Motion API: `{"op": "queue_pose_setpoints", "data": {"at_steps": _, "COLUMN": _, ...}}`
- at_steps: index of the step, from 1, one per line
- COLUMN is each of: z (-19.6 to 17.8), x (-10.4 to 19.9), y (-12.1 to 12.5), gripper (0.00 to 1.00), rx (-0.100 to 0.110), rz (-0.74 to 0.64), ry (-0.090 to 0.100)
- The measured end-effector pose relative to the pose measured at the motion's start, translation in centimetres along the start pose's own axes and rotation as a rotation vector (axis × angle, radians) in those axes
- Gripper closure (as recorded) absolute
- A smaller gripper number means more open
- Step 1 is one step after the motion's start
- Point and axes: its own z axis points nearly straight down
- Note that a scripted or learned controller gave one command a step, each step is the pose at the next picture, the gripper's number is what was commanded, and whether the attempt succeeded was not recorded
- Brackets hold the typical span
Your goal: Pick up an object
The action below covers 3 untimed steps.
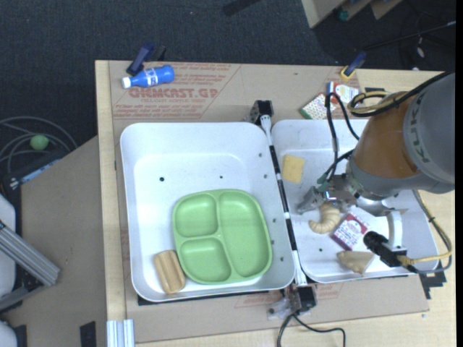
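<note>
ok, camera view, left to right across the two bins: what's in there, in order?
Tan bread-like block → green divided plate → yellow cheese-like square → gripper → croissant-like pastry → small pink packet. Beige piece near the right bin's front overlaps the packet's span, so left out.

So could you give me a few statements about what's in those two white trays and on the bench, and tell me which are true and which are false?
1. The green divided plate lies in the left bin. True.
2. The arm's tool is over the left bin. False: it is over the right bin, just above the croissant-shaped piece.
3. A tan bread-like block lies on the green plate. False: it lies on the bin floor beside the plate's lower left corner.
4. A pale yellow square piece lies in the right bin. True.
5. A blue and white bottle lies on the bench outside the bins. True.
</note>
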Motion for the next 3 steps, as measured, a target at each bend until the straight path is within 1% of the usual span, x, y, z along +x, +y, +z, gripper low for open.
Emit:
{"op": "queue_pose_setpoints", "data": {"at_steps": 1, "z": 0.0, "x": -0.6, "y": -1.5, "gripper": 0.00, "rx": 0.001, "rz": 0.000, "ry": 0.000}}
{"op": "queue_pose_setpoints", "data": {"at_steps": 2, "z": -1.0, "x": -0.6, "y": -1.5, "gripper": 1.00, "rx": -0.001, "rz": 0.000, "ry": 0.000}}
{"op": "queue_pose_setpoints", "data": {"at_steps": 3, "z": -10.1, "x": 8.0, "y": -1.9, "gripper": 1.00, "rx": -0.004, "rz": -0.003, "ry": 0.000}}
